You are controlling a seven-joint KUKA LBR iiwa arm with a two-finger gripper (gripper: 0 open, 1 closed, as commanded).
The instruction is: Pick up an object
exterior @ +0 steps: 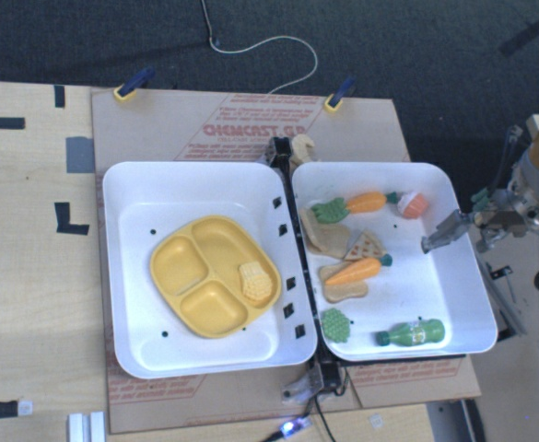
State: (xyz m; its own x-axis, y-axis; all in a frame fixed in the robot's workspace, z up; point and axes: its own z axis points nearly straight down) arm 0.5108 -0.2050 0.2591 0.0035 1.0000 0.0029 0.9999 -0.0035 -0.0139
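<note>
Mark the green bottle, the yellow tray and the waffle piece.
green bottle (411,333), camera view, middle of its body.
yellow tray (179,267), camera view, floor of its left compartment.
waffle piece (255,283), camera view, its centre.

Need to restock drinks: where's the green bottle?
The green bottle lies on its side in the right bin's near corner, right of the green broccoli toy.

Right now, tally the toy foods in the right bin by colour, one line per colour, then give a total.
Orange: 3 – carrot, carrot, small orange-and-white piece
Green: 3 – leafy piece, round green piece, bottle
Tan: 3 – flat slice, wedge, slice under the lower carrot
Total: 9
</note>
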